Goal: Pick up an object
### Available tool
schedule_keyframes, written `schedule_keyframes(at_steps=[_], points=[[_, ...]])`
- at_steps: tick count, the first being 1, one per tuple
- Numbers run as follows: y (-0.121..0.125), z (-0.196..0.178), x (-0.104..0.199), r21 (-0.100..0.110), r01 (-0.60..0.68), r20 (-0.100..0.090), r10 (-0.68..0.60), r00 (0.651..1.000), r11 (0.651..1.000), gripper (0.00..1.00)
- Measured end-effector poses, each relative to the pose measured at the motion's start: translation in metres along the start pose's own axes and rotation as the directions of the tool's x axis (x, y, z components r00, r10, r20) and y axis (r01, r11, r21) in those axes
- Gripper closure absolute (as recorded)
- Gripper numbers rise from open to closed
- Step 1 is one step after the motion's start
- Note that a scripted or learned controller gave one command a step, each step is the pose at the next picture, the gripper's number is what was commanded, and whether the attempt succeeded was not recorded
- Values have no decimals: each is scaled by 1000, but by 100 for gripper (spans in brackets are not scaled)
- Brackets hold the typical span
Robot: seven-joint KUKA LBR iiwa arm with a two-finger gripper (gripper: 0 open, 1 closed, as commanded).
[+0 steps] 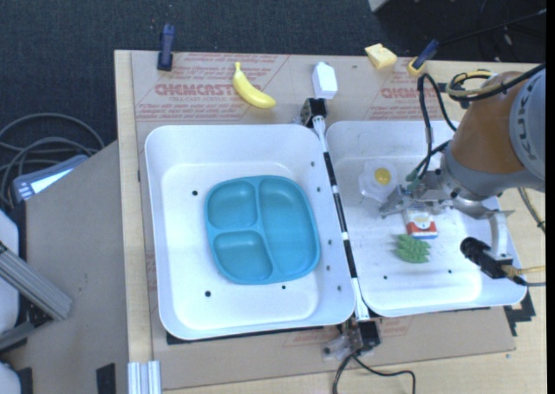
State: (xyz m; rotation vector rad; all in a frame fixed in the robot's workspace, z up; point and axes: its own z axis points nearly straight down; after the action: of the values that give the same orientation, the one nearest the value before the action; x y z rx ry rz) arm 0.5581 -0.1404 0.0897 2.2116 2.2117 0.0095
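Observation:
In the right bin [451, 292] lie a clear piece with a yellow spot [379, 179], a small red and white object [422, 227] and a green leafy toy [414, 249]. My gripper [414, 200] hangs low over this bin, just above the red and white object and to the right of the clear piece. Nothing shows as held in it. The grey arm with its orange band [486, 136] reaches in from the right.
The left bin [173, 210] holds a blue divided plate [260, 229]. On the bench behind the bins lie a yellow banana [251, 88], a white block [325, 80] and a yellow chunk [380, 55]. Blue clamps [166, 45] stand at the back edge.

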Motion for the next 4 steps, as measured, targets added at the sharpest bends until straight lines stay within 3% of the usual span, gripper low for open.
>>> schedule_keyframes(at_steps=[2, 3, 4], points=[[-73, -1, 20, -7, 0, 3, 0, 1000, 1000, 0], [-73, -12, 18, -8, -3, 5, 3, 1000, 1000, 100], [-74, -11, 18, -6, -3, 5, 3, 1000, 1000, 0]])
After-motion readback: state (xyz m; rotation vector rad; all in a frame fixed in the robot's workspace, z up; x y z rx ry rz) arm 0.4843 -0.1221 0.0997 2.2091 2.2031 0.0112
